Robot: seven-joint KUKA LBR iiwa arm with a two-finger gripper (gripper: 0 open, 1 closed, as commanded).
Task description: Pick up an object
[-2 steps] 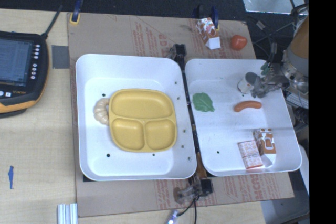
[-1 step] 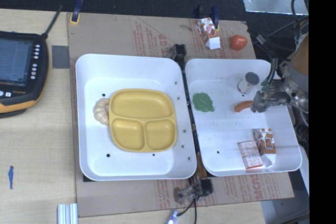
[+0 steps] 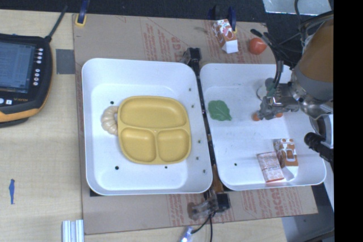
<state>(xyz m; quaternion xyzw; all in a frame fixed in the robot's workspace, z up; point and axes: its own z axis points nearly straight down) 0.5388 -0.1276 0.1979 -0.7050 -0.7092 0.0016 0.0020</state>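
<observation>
Hovering low in the right bin [image 3: 238, 175], gripper [image 3: 271, 109] sits just above a small orange piece [image 3: 258, 117] at its 8 o'clock, finger spread unreadable; green object [image 3: 219, 110] lies farther off at 9 o'clock.

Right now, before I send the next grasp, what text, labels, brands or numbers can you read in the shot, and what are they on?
No text reads clearly.
Cardboard sheet: faint red print, too blurred to read.
Two packets in the right bin's near corner, and: red and white print, too small.
Small carton behind the bins: print unreadable.
Handheld pendant: screen content too small.
</observation>
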